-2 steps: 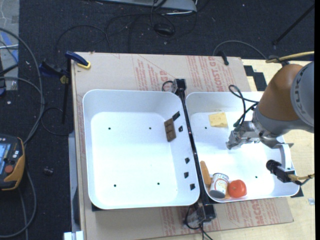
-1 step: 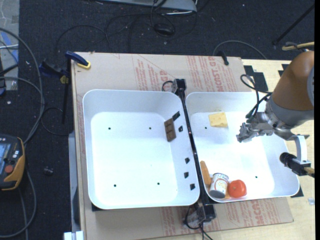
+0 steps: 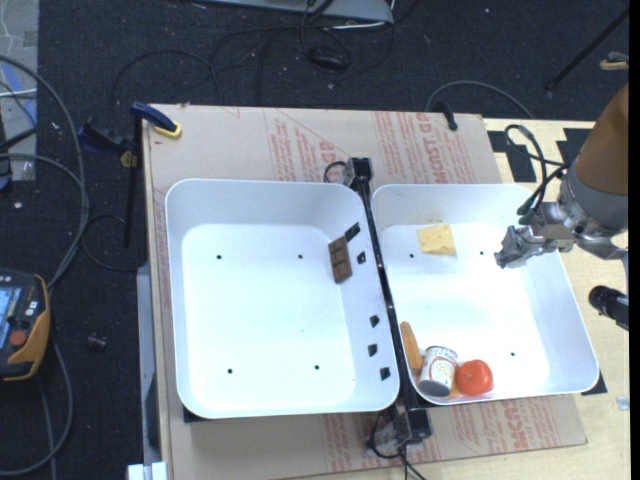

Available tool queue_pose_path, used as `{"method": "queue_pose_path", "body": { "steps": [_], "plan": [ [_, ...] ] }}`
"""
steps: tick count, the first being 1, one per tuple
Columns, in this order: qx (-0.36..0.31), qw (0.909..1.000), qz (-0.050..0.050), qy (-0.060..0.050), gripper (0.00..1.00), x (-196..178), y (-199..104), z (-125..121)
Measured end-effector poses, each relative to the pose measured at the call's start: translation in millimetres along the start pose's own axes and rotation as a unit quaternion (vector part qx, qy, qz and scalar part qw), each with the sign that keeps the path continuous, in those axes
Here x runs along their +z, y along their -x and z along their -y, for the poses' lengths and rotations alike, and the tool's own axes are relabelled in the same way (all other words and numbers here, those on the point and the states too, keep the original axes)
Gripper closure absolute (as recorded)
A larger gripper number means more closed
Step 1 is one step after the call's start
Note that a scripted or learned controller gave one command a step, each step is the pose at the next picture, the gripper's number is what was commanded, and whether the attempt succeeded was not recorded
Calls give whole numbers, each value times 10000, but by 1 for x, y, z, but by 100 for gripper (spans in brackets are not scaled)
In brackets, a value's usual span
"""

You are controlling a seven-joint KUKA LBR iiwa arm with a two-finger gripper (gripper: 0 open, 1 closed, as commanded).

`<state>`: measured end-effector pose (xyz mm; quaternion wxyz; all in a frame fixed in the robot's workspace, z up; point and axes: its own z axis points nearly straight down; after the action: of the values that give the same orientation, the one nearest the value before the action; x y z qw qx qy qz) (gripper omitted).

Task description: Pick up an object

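Four items in right bin (image 3: pixel 560 298): cheese (image 3: pixel 436 239) near my jaws (image 3: pixel 510 252), whose spread I cannot tell; carrot (image 3: pixel 410 344), can (image 3: pixel 437 368), tomato (image 3: pixel 475 376) crowded in its corner, risking a fouled grasp.

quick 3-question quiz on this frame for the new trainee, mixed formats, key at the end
1. True or false: the brown chocolate bar lies in the same bin as the yellow cheese wedge.
2. Multiple choice: which things sit bunched in the near corner of the right bin? A) carrot, small can, tomato. B) cheese wedge and chocolate bar. C) tomato alone.
3. Short answer: over which bin is the pincer, and near which of its sides?

Key
1. False: the bar is in the left bin, against its right wall; the cheese is in the right bin.
2. A.
3. Over the right bin, near its right side.
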<state>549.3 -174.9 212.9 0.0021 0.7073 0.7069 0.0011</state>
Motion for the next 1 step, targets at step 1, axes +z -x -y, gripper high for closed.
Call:
{"method": "queue_pose_path", "body": {
  "steps": [1],
  "plan": [
    [-5, 10000, -2, -3, 100, -58, 0, -9]
  ]
}}
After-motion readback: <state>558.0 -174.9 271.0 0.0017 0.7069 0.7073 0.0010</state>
